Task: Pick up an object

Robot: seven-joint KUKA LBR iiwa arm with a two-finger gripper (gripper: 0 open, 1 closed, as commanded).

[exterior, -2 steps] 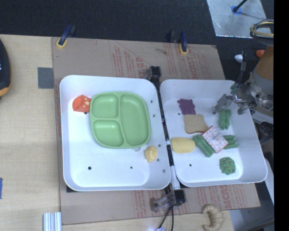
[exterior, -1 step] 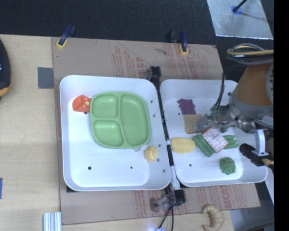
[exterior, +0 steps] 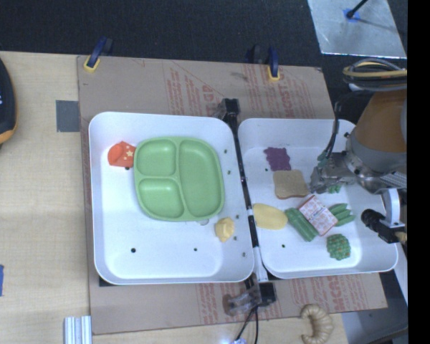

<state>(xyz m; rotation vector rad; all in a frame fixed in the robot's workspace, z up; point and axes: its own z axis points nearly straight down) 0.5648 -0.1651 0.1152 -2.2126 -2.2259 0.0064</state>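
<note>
**Stock on hand, right bin, before the grasp**

Camera view, from above at a slant.

- My gripper: low over the right bin, at its right side, just above the loose items. How wide my jaws stand I cannot tell; the wrist hides them. Nothing shows between them.
- Candidates, all lying flat in the right bin, scattered for easy reach: purple piece, tan toast slice, yellow lemon-like piece against the bin's left wall, green pod, red-patterned packet resting beside it, green bean pods, broccoli floret.
- Nearest to me: the bean pods and packet, so likely my target.
- Left bin: green divided plate, red piece beside it, small yellow piece.
</note>
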